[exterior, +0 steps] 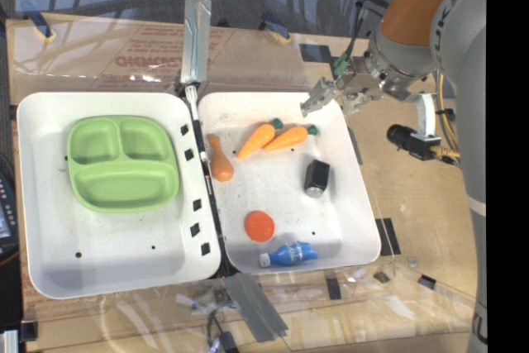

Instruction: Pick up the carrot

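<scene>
Two orange carrots with green tops lie side by side in the back half of the right bin [364,211]. The left carrot [255,140] points toward the front left, and the right carrot [286,139] lies just beside it with its top toward the right wall. My gripper [331,101] hangs over the bin's back right corner, up and to the right of the carrots and apart from them. It is open with nothing between its fingers.
The right bin also holds an orange-brown sausage-shaped piece [220,159] by the left wall, a black block [316,177], an orange disc [259,226] and a blue bottle [288,255] at the front. A green divided plate [124,163] lies in the left bin [41,244].
</scene>
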{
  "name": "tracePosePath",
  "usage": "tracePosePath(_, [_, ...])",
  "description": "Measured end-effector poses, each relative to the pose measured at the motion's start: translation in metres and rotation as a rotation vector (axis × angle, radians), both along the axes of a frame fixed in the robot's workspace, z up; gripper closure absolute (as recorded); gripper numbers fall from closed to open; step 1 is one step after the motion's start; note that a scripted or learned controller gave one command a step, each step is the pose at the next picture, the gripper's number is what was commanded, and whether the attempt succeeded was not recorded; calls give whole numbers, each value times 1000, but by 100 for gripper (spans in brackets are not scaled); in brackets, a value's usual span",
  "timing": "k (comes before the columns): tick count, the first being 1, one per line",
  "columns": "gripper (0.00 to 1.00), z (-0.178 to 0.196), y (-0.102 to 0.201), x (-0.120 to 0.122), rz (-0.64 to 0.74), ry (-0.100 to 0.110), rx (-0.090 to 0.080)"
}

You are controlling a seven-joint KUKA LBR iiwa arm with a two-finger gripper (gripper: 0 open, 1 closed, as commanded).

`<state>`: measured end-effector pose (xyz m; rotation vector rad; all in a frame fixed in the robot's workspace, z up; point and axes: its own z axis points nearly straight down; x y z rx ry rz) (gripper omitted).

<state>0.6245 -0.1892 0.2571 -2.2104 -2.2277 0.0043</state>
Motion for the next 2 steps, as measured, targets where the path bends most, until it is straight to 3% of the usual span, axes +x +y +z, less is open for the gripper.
tracePosePath(1, [0, -165, -2, 9, 52, -4, -1])
tracePosePath(2, [100, -155, -1, 9, 56, 1, 0])
